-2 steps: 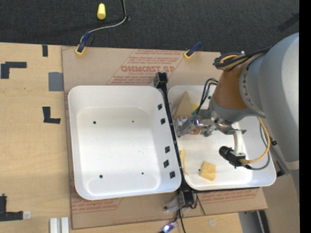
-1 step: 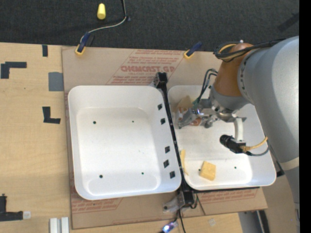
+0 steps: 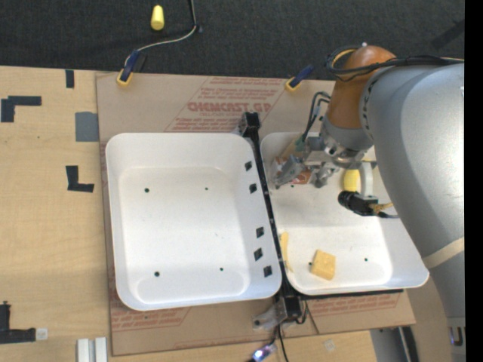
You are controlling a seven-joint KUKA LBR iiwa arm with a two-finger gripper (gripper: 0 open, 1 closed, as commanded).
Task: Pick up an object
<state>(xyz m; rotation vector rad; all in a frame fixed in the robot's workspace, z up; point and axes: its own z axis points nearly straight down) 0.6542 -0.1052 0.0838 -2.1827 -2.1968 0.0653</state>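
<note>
Low over the right bin (image 3: 407, 274), the gripper (image 3: 302, 170) hangs above a small reddish object (image 3: 300, 176) by the divider (whether it grips anything cannot be told); a yellow block (image 3: 324, 265) lies loose near the front rim, presumably awaiting a pick.
</note>
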